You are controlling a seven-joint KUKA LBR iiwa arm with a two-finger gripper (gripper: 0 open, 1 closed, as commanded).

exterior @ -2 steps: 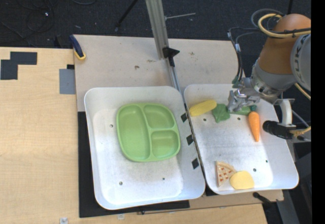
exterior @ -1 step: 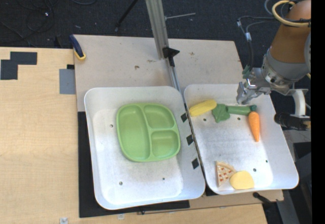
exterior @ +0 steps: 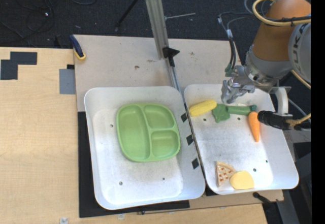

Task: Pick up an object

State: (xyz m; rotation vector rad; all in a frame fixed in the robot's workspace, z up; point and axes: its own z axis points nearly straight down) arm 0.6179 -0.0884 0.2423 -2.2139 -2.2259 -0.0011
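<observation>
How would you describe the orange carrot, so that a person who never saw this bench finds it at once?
Start at the right-hand white bin, the one without the green divided plate. Along its right side lies the carrot, a short orange cone pointing toward the near edge. The green piece and yellow corn beside it lie crosswise; the carrot alone is orange.

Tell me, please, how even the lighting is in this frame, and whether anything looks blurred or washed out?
Camera view: the two white bins are bright and slightly washed out; the floor behind is dark; the green plate casts a soft shadow only; the gripper looks a little blurred.
</observation>
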